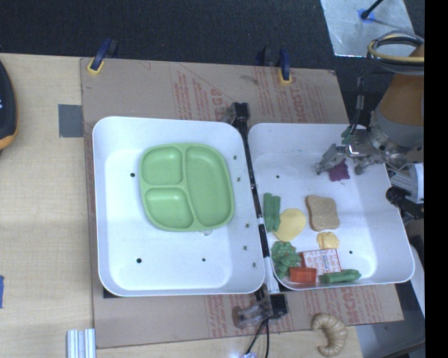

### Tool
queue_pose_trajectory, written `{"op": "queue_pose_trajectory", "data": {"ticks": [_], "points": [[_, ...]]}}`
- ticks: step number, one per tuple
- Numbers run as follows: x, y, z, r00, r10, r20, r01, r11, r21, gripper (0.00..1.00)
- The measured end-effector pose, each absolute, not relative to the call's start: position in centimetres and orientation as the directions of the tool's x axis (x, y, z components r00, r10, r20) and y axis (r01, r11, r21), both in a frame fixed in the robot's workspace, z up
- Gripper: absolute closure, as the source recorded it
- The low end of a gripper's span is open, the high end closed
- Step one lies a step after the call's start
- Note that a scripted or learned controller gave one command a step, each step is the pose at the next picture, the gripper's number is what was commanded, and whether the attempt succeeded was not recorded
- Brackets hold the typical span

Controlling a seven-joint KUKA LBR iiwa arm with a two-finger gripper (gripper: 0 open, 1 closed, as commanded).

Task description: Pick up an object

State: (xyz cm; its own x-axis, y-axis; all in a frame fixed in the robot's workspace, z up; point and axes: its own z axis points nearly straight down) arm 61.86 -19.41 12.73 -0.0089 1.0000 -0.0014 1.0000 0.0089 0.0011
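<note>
green tray in left bin; food in right bin.

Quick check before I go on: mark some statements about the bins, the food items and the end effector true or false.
1. A green divided plate lies in the left bin. True.
2. The end effector is over the left bin. False: it is over the right bin, above a purple item.
3. The bread slice lies on the plate. False: it lies in the right bin.
4. A croissant lies outside both bins. True.
</note>
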Motion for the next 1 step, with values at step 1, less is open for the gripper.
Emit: {"op": "queue_pose_trajectory", "data": {"ticks": [1], "points": [[53.72, -15.95, 15.52, -0.003, 1.0, 0.002, 1.0, 0.003, -0.008, 0.0]]}}
